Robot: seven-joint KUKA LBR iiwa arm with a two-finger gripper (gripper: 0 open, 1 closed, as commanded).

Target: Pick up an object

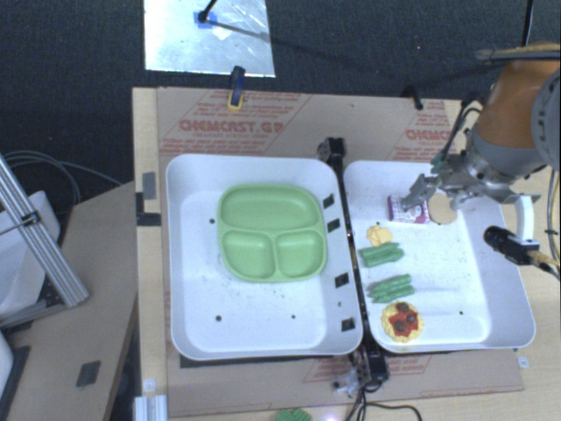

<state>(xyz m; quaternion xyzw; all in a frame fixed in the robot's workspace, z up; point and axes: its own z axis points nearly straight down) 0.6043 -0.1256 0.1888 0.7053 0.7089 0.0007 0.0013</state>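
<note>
My gripper hangs low over the back of the right bin, reaching in from the right. Directly beneath its tip lies a small pink and white packet, and I cannot tell whether they touch. A tan round piece lies just right of the packet, partly under the gripper body. Towards the front of the bin lie a small yellow piece, two green bean bundles and a little round pizza.
The left bin holds a green divided plate. Black clips run along the wall between the two bins. A black attachment juts from the arm over the right bin's right side. A shiny sheet lies behind the bench.
</note>
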